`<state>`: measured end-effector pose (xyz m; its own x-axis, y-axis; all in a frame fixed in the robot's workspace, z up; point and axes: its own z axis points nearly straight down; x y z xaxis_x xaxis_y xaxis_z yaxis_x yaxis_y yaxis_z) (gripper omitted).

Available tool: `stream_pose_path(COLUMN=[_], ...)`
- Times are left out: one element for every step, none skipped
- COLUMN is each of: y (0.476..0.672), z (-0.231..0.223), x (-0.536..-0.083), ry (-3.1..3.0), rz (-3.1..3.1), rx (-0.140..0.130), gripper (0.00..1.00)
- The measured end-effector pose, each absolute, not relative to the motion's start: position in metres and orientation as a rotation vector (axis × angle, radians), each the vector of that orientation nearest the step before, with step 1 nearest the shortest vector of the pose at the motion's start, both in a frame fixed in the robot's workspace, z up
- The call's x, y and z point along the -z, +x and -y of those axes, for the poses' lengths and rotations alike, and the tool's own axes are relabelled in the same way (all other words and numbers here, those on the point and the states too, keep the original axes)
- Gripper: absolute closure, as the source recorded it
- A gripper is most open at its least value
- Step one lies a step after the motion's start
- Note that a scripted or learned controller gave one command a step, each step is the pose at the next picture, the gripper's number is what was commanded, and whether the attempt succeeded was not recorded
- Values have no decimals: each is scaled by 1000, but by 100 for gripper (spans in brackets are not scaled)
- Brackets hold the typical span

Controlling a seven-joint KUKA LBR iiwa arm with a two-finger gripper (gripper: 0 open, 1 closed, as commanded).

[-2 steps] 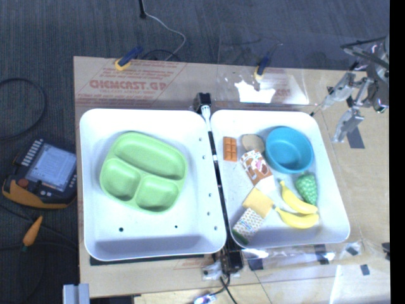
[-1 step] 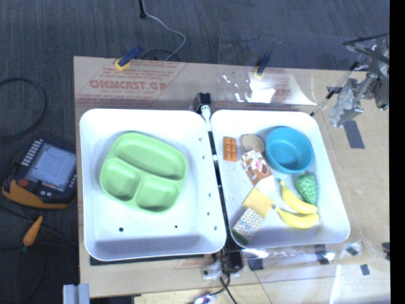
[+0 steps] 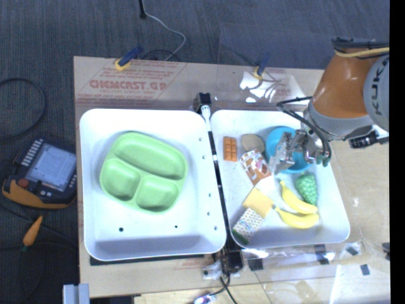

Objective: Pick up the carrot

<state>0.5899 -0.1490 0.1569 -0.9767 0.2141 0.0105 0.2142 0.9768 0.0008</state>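
Two yellow bananas (image 3: 296, 209) lie low in the right bin (image 3: 335, 223). Higher up, the gripper (image 3: 288, 154) hangs over a blue bowl (image 3: 278, 140); whether it is released or clenched, I cannot tell. An orange piece (image 3: 230, 148), maybe the carrot, lies at this bin's upper left.

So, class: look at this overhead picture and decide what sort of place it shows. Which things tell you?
Probably a robotics lab. A grey-and-orange robot arm reaches over two shallow white bins, a handheld control pendant lies on the dark carpet, and the right bin holds plastic toy food.
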Motion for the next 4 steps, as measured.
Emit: stream_pose_path(y=[593, 543, 484, 539], z=[152, 50, -12, -12], x=[-163, -185, -183, -183], ry=[-342, -501, -701, -836], rz=[3125, 3103, 3060, 3029], rx=[-3, 4, 1, -2], gripper=[0, 0, 0, 0])
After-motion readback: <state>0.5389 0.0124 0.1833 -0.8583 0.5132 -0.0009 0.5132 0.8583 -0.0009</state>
